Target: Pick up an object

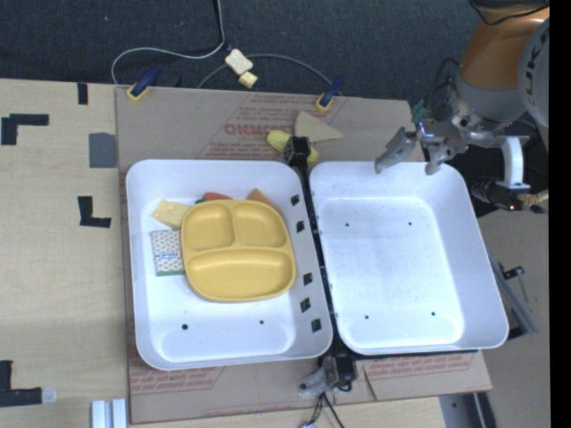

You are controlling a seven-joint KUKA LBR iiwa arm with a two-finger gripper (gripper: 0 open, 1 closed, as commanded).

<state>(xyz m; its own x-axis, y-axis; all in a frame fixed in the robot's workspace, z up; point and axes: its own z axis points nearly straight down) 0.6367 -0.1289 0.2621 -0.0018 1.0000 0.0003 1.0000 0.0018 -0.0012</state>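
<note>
The claw (pixel 412 160) hangs above the far rim of the right bin (pixel 482 266), near that bin's upper right corner, with its two grey fingers (pixel 392 156) spread wide apart and nothing between them. One finger points down and to the left over the rim, the other sits just beside it toward the right. Above the claw the wrist rises into the arm (pixel 500 47), whose orange band shows at the top right of the view.

The right bin below the claw shows bare white floor with a few small dark spots. Just beside it, touching along a dark clipped seam, lies the left bin (pixel 143 310). In that bin a yellow divided plate (pixel 238 249) rests flat, well apart from the claw. A small checked block (pixel 166 251) lies against the plate's left edge, a pale yellow piece (pixel 169 211) sits just above the block, and a red-orange item (pixel 217 196) peeks out from behind the plate's far edge, mostly hidden.

Both bins rest on a cardboard sheet (pixel 214 119) spread on the bench (pixel 53 275). Beyond the bins, a white cable (pixel 217 25) runs across dark carpet
</note>
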